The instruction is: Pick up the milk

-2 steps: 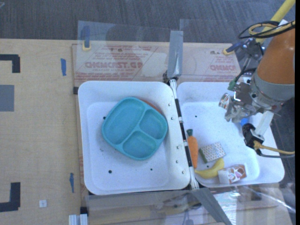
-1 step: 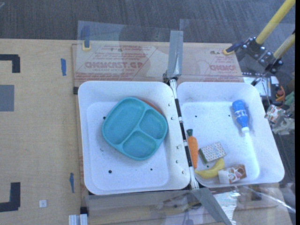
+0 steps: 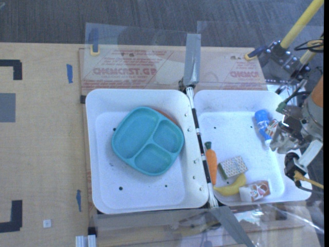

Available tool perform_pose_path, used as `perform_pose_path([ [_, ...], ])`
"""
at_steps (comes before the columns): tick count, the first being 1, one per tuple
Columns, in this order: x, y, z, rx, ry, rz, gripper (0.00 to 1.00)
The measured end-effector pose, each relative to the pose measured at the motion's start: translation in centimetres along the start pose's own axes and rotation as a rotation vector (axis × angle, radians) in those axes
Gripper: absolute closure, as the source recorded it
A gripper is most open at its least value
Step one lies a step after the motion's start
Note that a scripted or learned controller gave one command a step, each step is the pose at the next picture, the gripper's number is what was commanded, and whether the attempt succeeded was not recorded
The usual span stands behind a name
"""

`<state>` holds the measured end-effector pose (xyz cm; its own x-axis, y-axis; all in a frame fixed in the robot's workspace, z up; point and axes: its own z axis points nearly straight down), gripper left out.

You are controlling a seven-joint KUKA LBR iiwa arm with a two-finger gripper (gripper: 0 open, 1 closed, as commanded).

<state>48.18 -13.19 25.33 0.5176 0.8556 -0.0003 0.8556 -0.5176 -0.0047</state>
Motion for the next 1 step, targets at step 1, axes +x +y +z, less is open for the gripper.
perform_pose_path([
  [1, -0.02, 0.01, -0.01, -0.001, 0.000, 0.001, 0.00],
])
